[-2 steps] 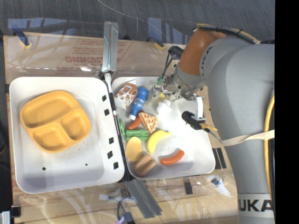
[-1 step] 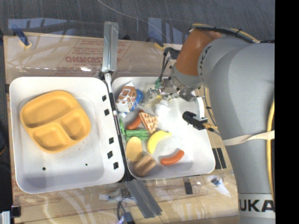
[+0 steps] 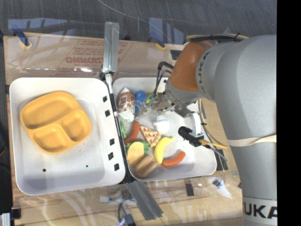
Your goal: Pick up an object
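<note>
The arm [image 3: 235, 93] reaches in from the right and bends down over the right bin [image 3: 207, 166], its orange band [image 3: 186, 69] hanging above the bin's upper middle. This looks like the approach or descent stage of a pick: the wrist is low over the heap of toy food, and nothing can be seen lifted clear of the bin. The gripper [image 3: 157, 103] sits just beneath the wrist, close to a blue piece [image 3: 140, 97] and a small green piece [image 3: 150, 99] at the top of the pile, but from above its end is masked by the wrist and the clutter, so whether it is apart, together or clamped on something cannot be told. Candidates lie below it: a brown-and-white packet [image 3: 125, 102], a pizza slice [image 3: 149, 135], a banana [image 3: 161, 149], a red sausage [image 3: 173, 159] and a bread-like piece [image 3: 145, 166]. The left bin [image 3: 28, 178] holds a yellow compartment tray [image 3: 55, 121], well apart from the arm. The next move probably calls for settling on one piece among tightly packed neighbours, then closing and lifting straight up; the crowding makes a slip or a double grab a fair risk.
</note>
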Controlling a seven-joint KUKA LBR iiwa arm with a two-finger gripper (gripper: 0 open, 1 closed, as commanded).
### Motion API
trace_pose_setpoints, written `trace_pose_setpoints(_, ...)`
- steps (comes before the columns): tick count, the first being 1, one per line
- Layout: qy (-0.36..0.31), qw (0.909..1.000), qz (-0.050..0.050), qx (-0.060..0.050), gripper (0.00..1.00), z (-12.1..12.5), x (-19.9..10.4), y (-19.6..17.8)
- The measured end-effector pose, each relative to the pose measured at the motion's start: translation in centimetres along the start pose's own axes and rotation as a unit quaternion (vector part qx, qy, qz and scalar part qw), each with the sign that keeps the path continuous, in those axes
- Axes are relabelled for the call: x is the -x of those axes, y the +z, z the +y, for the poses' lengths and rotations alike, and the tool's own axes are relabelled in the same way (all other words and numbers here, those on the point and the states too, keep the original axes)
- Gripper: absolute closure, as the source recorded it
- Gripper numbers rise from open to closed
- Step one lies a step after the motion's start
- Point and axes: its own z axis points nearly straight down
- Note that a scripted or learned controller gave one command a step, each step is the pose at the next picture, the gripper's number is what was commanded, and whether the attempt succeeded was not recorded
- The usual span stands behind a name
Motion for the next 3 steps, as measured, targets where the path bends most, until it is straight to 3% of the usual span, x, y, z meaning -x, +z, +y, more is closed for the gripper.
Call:
trace_pose_setpoints(1, -0.002, 1.0, 0.0, 0.0, 1.0, 0.0, 0.1, -1.0)
trace_pose_setpoints(2, -0.002, 1.0, 0.0, -0.001, 0.0, 0.0, 0.1, -1.0)
trace_pose_setpoints(3, 0.192, 0.9814, 0.001, -0.001, 0.0, -7.8, -1.3, 0.1)
